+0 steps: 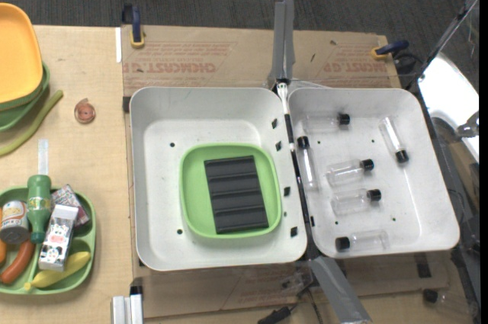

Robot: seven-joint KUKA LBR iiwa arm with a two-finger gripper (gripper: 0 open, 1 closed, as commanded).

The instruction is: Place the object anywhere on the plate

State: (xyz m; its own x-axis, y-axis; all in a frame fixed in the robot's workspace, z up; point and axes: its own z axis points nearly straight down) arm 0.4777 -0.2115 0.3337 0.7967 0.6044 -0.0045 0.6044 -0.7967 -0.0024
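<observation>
Several clear vials (347, 174) in the right bin (427, 227) look slippery; I worry one slips free or rolls off the green plate (192, 193). Can't tell the gripper's state.

**Left bin open around the plate; right bin dotted with vials**

In the left bin (152, 238) a green plate (192, 185) sits near the middle, with a dark ridged block (236, 194) covering most of its floor; a narrow green margin stays bare all round the block. White bin floor lies open between the plate and every wall, widest along the far wall and the left wall. In the right bin (427, 162) clear vials with black caps (358, 168) lie scattered from the far wall to the near wall, one against the divider (288, 155) between the bins, with small gaps between them. The near right corner has bare floor. On the table's left edge stand stacked dishes (17, 63) and a tray of toy food (46, 238).
</observation>
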